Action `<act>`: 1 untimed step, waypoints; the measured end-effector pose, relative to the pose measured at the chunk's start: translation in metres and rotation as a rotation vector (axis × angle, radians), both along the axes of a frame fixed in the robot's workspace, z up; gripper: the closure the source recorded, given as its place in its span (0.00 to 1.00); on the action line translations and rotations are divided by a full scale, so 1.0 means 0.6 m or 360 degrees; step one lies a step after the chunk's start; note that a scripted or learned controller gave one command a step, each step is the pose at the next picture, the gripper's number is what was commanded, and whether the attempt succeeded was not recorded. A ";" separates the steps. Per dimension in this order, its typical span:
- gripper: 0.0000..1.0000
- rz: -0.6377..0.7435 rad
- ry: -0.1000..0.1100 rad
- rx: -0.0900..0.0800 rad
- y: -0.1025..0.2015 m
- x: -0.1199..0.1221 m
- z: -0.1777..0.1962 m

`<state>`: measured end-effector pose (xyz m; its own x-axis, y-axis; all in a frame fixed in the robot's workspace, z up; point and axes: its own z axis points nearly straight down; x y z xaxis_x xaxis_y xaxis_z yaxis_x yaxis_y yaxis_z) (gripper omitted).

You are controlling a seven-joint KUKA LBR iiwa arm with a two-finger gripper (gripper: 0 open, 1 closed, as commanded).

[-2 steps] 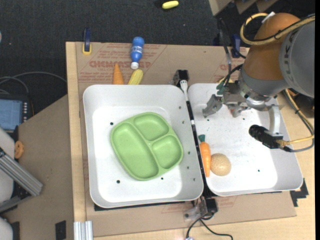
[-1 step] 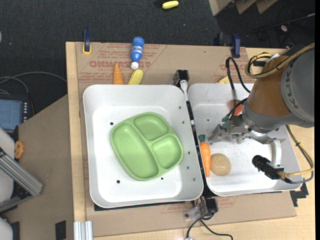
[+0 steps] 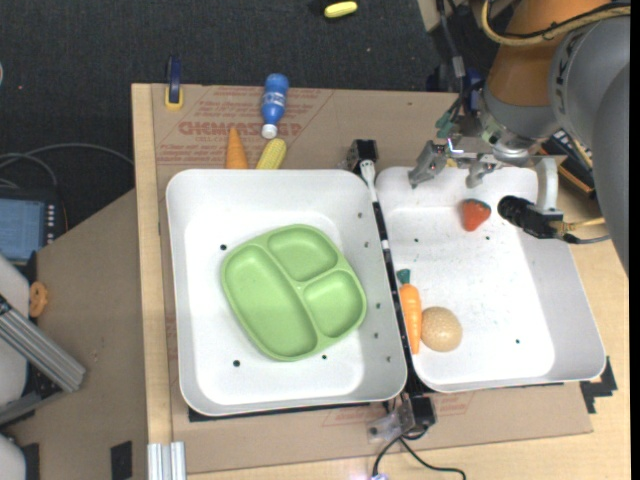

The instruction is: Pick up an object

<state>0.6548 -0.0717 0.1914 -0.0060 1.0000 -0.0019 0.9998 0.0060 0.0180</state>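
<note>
Green, the divided plate [image 3: 292, 290] sits alone in the left bin [image 3: 190, 268]. In the right bin [image 3: 560, 298], a carrot [image 3: 410, 310] and a beige ball [image 3: 441, 328] lie touching at the lower left, and a strawberry [image 3: 475, 213] rests near the top. Just above it, at upper right, the pincer [image 3: 452, 166] hovers spread wide, grasping nothing. Judging by this, no pickup is achieved; descent, closing and lift remain.
</note>
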 end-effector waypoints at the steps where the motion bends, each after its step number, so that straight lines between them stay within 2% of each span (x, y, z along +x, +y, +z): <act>1: 0.00 -0.0014 0.0036 0.0007 -0.010 -0.183 0.034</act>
